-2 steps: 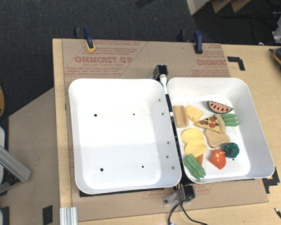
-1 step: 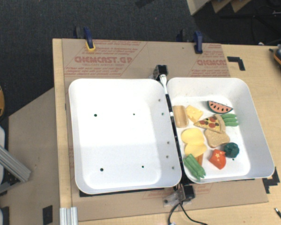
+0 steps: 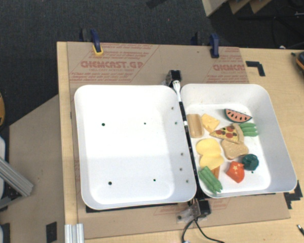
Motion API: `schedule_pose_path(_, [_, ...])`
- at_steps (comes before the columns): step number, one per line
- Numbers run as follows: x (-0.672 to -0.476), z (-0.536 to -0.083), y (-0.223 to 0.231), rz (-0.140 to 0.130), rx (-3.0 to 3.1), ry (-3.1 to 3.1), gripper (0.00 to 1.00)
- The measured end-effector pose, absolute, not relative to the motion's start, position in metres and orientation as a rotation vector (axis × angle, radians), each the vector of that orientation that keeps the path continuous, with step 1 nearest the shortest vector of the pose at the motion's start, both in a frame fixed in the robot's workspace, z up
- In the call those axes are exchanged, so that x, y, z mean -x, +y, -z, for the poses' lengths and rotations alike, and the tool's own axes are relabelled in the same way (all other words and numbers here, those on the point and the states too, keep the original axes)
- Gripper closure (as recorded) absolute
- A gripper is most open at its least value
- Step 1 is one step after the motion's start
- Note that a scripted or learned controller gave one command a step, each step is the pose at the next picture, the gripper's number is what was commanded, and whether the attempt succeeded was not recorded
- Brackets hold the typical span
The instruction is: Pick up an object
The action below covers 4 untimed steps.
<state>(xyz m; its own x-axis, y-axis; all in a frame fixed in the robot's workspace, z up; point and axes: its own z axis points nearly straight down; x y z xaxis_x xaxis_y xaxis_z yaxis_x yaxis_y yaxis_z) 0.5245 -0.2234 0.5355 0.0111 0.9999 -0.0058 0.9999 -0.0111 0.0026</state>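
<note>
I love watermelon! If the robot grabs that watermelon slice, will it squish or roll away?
Probably neither. The watermelon slice looks like a hard toy, so likely stiff and light. It lies flat in the right bin, so rolling seems unlikely, though thin edges may slip.

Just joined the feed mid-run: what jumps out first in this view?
A bright heap of toy food crowds the right bin: a watermelon slice at the back, a pizza slice mid-heap, a red piece in front. The left bin shows a broad white floor with small dark dots.
</note>
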Motion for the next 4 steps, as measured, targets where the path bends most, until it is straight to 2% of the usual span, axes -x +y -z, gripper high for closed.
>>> schedule_pose_path(1, [-0.476, -0.287, -0.193, 0.011, -2.235, 2.231, 1.0])
schedule_pose_path(2, [-0.479, -0.228, -0.099, 0.002, -2.218, 2.239, 1.0])
schedule_pose_path(3, [-0.508, -0.236, 0.087, -0.009, -2.206, 2.243, 1.0])
schedule_pose_path(4, [-0.567, -0.313, 0.148, -0.018, -2.21, 2.226, 1.0])
